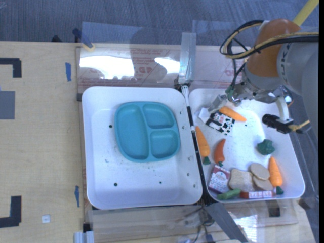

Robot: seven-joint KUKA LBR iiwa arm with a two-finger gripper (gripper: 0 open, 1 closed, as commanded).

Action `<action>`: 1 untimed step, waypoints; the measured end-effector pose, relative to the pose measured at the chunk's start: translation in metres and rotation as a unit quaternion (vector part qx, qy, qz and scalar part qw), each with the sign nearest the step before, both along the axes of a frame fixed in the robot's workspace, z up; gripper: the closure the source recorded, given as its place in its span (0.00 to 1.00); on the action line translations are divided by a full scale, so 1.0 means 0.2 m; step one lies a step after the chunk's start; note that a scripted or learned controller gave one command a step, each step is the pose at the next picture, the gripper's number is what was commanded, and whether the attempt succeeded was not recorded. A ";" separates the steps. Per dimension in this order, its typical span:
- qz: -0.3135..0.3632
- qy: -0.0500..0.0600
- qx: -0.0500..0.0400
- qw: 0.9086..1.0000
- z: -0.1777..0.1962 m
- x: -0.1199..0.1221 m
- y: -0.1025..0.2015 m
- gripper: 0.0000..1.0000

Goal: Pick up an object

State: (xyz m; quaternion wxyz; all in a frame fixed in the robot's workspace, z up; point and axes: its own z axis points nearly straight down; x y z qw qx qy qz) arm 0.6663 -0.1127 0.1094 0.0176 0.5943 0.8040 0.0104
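My gripper (226, 99) hangs over the far part of the right bin (292, 158), below the orange band of the arm. Just under it lie an orange carrot (233, 114) and a black-and-white patterned piece (219, 121); whether the gripper touches either I cannot tell. Further objects lie in the same bin: a second carrot (202, 142) along the left wall, a red pepper (219, 152), a green broccoli (265, 147), a third carrot (275, 171), bread slices (243, 179), a red packet (218, 179) and a green pod (230, 194).
The left bin (96, 151) holds a blue divided plate (148, 130). A ridge (192, 135) separates the two bins. A black part of the arm (277, 121) and yellow-black cables (243, 34) hang over the right bin's far side.
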 end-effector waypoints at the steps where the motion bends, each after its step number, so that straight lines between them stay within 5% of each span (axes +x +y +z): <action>1: 0.002 -0.008 0.002 1.000 0.07 0.03 0.02 1.00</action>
